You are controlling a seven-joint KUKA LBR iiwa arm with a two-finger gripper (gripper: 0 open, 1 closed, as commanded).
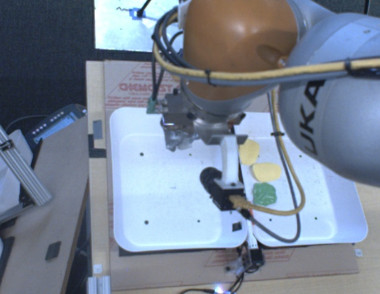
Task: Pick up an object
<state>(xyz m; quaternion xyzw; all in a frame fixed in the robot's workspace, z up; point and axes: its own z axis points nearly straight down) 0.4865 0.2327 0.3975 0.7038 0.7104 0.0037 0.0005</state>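
White letters "UKA" show on the grey arm's (336, 121) broad casing, below the glossy orange band (238, 35). The brown cardboard sheet (125, 84) under the bins carries red printed lettering along its far edge, too blurred to read with certainty. The metal two-finger gripper (177, 141) hangs over the far middle part of the shallow white left bin (119, 182), pointing down at its floor. The arm's bulk covers it from above, so whether it is released or clenched cannot be told, and nothing can be seen held in it. The shallow white right bin (352, 225) holds three small flat pieces near the wall it shares with the left bin: an upper pale yellow flat piece (249, 150), a lower pale yellow flat piece (267, 171) just beside it, and a green crinkled flat piece (264, 193) just below that. All three lie on the bin floor, apart from the gripper. On the left of the bench stand a grey handheld device with a blue screen (58, 122) and a ribbed aluminium rail (21, 167).
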